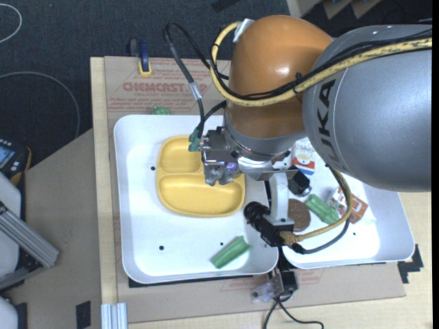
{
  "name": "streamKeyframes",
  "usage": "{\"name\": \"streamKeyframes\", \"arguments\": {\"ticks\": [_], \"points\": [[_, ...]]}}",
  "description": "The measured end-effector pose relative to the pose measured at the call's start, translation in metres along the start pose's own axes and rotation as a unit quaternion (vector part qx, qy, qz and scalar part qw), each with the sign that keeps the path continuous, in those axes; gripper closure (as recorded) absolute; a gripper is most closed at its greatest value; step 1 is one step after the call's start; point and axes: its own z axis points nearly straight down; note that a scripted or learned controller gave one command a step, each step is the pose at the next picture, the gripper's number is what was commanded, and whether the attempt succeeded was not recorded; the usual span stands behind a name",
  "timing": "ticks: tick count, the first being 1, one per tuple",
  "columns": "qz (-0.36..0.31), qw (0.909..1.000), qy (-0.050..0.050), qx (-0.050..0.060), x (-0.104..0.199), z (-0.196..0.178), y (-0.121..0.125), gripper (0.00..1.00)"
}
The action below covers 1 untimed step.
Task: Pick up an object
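A yellow two-compartment dish point(188, 184) lies in the left bin point(137, 204). My gripper point(218, 172) hangs over the dish's right edge, low above it, with the arm's orange wrist bulk above. Nothing shows between the fingers. A green cylinder point(230, 251) lies near the left bin's front edge. In the right bin point(384, 242) I see a brown round object point(299, 213), a green piece point(321, 208) and a red-and-white item point(304, 157), all partly covered by the arm.
The large grey arm covers most of the right bin. Black cables and a connector point(264, 226) hang near the divide between the bins. A cardboard sheet point(158, 81) lies under the bins. A blue-and-yellow clamp point(143, 55) sits at the back left.
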Motion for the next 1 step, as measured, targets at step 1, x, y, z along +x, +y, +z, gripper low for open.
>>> {"name": "streamKeyframes", "arguments": {"ticks": [1], "points": [[0.0, 1.0, 0.001, -0.004, 0.0146, -0.0332, -0.0123, 1.0]]}}
